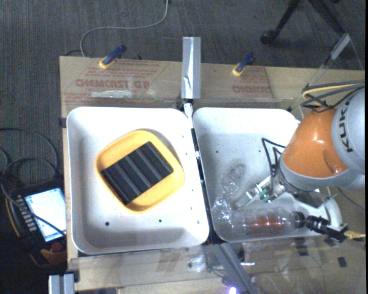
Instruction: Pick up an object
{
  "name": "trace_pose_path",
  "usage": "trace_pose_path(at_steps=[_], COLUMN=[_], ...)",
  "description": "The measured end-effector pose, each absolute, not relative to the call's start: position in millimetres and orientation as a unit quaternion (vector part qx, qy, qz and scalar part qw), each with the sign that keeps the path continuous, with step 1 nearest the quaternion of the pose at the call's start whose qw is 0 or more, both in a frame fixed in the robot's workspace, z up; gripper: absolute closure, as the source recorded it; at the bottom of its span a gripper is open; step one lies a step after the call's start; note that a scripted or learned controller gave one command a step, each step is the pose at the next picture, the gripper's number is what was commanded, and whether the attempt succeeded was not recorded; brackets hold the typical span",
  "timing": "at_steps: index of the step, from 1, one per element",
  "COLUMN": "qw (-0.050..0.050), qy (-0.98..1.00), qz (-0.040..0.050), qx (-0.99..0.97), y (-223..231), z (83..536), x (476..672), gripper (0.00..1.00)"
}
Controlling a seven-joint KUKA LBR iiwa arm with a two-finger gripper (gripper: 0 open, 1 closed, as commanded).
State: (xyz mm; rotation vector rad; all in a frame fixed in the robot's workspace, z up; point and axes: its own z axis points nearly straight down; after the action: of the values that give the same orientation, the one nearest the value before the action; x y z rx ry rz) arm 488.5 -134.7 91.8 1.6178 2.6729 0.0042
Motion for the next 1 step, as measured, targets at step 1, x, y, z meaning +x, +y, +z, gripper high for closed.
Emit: trace_pose_path(at_steps=[1], qw=[0.000], qy=[0.822], qz=[0.0004], qx=[0.570], y=[-146.3], z=[127.5], x=[484.3], gripper=[0.00])
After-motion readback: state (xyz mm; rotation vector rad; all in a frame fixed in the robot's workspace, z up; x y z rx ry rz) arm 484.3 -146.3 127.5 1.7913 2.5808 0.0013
